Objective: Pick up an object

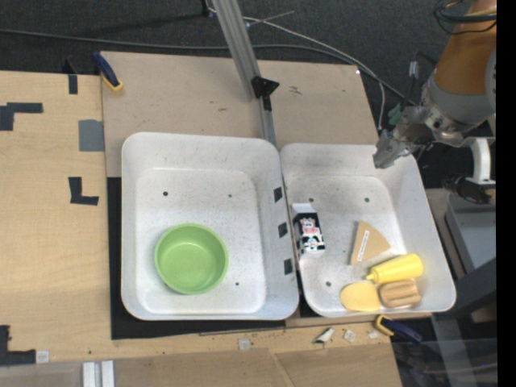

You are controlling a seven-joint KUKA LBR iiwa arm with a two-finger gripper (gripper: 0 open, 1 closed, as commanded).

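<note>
The end effector [385, 156] hovered at the right white plastic bin's [343, 164] far rim, grip state unclear; the tan cardboard wedge [368, 243] lay nearer the camera, ungrasped

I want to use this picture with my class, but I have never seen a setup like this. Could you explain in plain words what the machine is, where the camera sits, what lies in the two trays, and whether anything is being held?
The camera is fixed above a bench and looks down at a slant. The machine is a robot arm, grey with an orange band, reaching in from the right. Its gripper hangs over the far right corner of the right bin, with nothing between its fingers.

Two shallow white bins sit side by side. The left bin holds a green bowl. The right bin holds a small black-and-white box near its left wall, a tan wedge, and a cluster at the near right corner: a yellow cylinder, a yellow round piece and a tan block.

The arm's job is to pick up an object; it has not yet done so.
</note>
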